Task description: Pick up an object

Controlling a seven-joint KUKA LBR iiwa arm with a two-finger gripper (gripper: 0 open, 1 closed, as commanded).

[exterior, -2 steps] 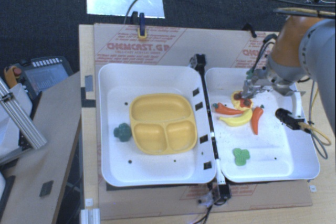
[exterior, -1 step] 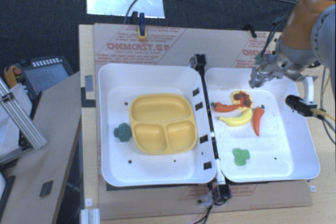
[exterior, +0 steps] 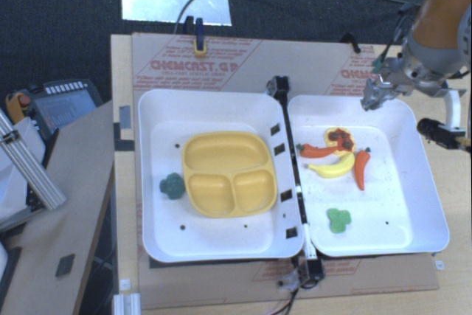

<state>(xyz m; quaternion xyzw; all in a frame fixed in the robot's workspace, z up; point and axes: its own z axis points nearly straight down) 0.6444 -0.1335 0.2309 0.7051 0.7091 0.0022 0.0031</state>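
I am watching the gripper (exterior: 371, 101) hovering past the banana (exterior: 332, 167), up-right of it; whether it is released or clenched, I cannot tell.

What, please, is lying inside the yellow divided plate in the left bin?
The yellow divided plate shows nothing in its three compartments; all three floors are in plain view. A green broccoli piece lies beside it on the left bin floor. Whatever is under the plate is covered.
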